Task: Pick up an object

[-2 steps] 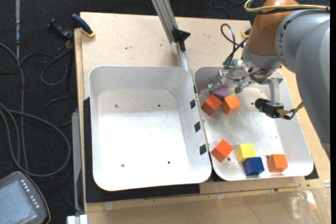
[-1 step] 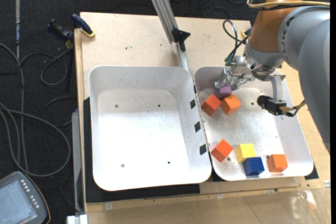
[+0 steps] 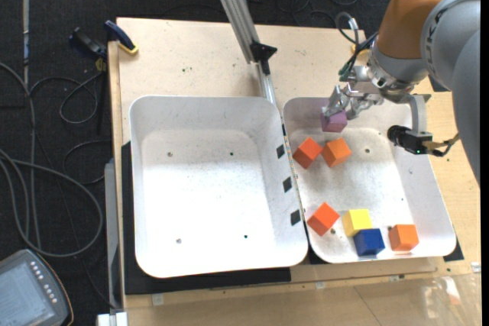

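Observation:
My gripper (image 3: 341, 109) hangs over the far left corner of the right bin (image 3: 428, 187). A small purple cube (image 3: 334, 121) sits at its fingertips, gripped between them and seemingly just above the bin floor. Just in front of the gripper lie two orange cubes (image 3: 306, 152) (image 3: 336, 153) side by side. Along the bin's near edge sit another orange cube (image 3: 322, 218), a yellow cube (image 3: 356, 221), a blue cube (image 3: 369, 242) and one more orange cube (image 3: 403, 237).
The left bin (image 3: 141, 164) stands beside the right one, and the two rims meet at the middle. A slanted metal pole (image 3: 237, 8) comes down to the bench behind the bins. A clamp (image 3: 114, 38) grips the bench's far left corner.

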